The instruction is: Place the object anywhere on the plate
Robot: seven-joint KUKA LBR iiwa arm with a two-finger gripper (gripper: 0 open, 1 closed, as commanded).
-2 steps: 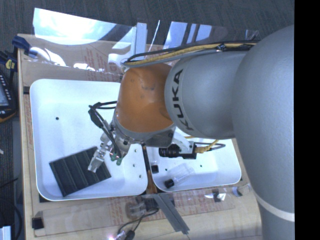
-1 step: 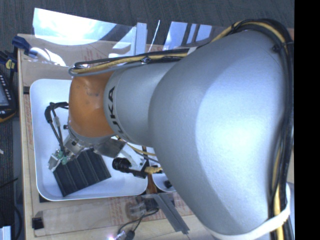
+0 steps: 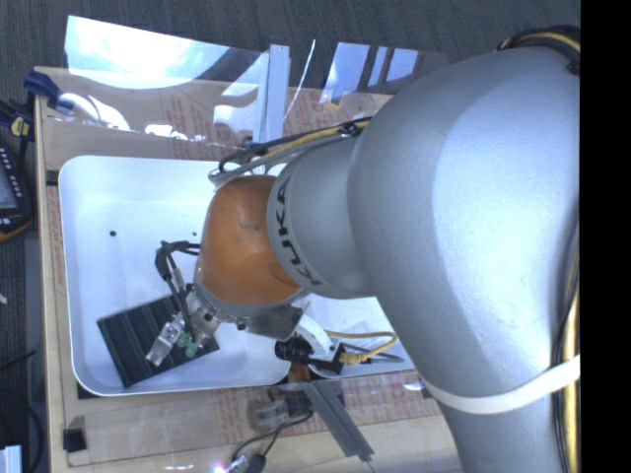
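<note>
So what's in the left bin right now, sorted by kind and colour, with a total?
Black flat ridged plate: 1
Small green and silver object, lying on the plate by the tool: 1
Total: 2
The arm hides part of the left bin, so this counts what shows.

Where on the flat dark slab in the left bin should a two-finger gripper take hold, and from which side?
Probably from above, across the narrow width of the dark slab. It lies flat and slanted on the floor of the left bin, so only its long edges offer opposing faces. The gripper hangs over its right end.
</note>
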